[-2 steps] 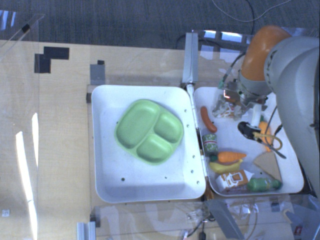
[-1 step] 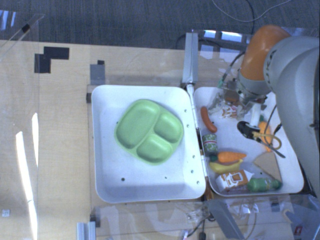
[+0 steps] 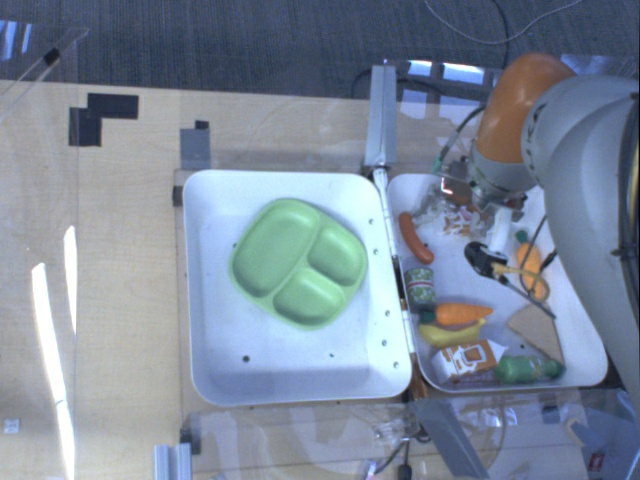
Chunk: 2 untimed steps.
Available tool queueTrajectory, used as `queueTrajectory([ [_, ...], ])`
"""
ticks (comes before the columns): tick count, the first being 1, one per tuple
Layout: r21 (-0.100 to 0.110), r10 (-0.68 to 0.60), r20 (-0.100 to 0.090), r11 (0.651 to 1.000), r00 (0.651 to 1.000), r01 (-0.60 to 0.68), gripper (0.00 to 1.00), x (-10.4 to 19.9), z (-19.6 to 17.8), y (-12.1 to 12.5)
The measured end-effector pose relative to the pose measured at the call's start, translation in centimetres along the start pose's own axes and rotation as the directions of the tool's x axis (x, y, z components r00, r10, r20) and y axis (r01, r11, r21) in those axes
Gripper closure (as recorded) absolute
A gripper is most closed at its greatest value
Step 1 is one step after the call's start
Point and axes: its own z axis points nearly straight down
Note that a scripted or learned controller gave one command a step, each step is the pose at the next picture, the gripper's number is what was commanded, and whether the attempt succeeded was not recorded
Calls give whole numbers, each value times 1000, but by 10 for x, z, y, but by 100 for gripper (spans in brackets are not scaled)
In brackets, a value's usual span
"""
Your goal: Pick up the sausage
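Observation:
The sausage [image 3: 415, 238] is a short reddish-brown link lying at a slant near the left wall of the right bin [image 3: 590, 343], towards its back. My gripper [image 3: 458, 211] hangs over the back of that bin, just right of the sausage and a little beyond it, under the orange band of the arm. Nothing shows between the gripper and the sausage, and the two look apart.
In the right bin, nearer the front than the sausage, lie a small green can [image 3: 420, 286], a carrot [image 3: 462, 314], a banana [image 3: 448, 335], a small box [image 3: 468, 359], a green bottle [image 3: 526, 370] and a tan wedge [image 3: 536, 329]. The left bin [image 3: 215, 368] holds a green divided plate [image 3: 298, 260].

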Motion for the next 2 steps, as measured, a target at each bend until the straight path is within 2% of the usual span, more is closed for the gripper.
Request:
queueTrajectory([
  [1,1,-4,-1,1000,1000,4,0,-1,0,0],
  [2,-5,45,-2,999,999,-45,0,1,0,1],
])
